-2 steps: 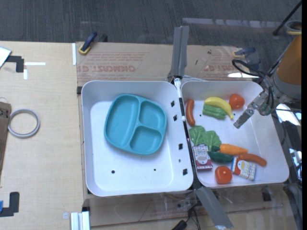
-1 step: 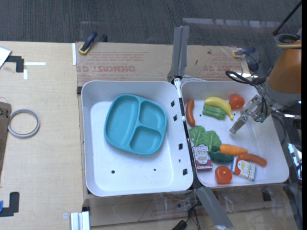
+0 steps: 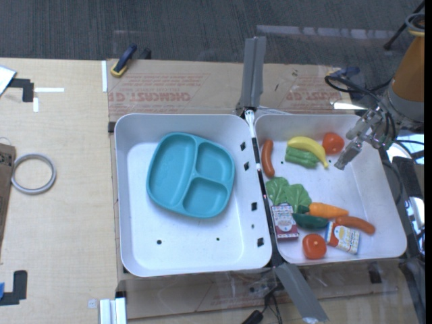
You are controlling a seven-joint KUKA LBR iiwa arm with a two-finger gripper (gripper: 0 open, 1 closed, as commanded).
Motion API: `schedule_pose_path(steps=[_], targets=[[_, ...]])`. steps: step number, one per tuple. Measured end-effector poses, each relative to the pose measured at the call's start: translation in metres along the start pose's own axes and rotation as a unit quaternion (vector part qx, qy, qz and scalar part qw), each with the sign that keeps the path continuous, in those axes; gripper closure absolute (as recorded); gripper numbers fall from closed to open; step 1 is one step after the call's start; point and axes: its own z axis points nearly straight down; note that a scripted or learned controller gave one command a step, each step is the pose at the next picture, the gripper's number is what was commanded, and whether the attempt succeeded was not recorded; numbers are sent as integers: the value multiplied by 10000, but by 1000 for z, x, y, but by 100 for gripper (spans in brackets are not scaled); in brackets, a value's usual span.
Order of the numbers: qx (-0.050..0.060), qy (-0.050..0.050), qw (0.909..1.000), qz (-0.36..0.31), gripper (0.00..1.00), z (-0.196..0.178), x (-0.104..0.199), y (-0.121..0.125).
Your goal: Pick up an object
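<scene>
I am hovering my two-finger gripper (image 3: 348, 151) over the right white bin (image 3: 390, 201), jaws parted and gripping nothing, just beside the round red plastic tomato (image 3: 332, 142); next, I judge, descending onto it.

One fixed camera above the table (image 3: 54, 248), looking down at a slant, medium distance. Left bin (image 3: 135, 248) and right bin (image 3: 385, 248) sit side by side mid-frame, dark floor (image 3: 202, 19) across the top. The arm (image 3: 412, 79) enters from the right edge.
</scene>
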Motion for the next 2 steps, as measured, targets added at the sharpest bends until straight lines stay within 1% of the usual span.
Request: schedule_pose_path(steps=[1, 2], targets=[[2, 9, 9994, -334, 0, 78, -27, -3], [0, -9, 9980, -626, 0, 76, -36, 3]])
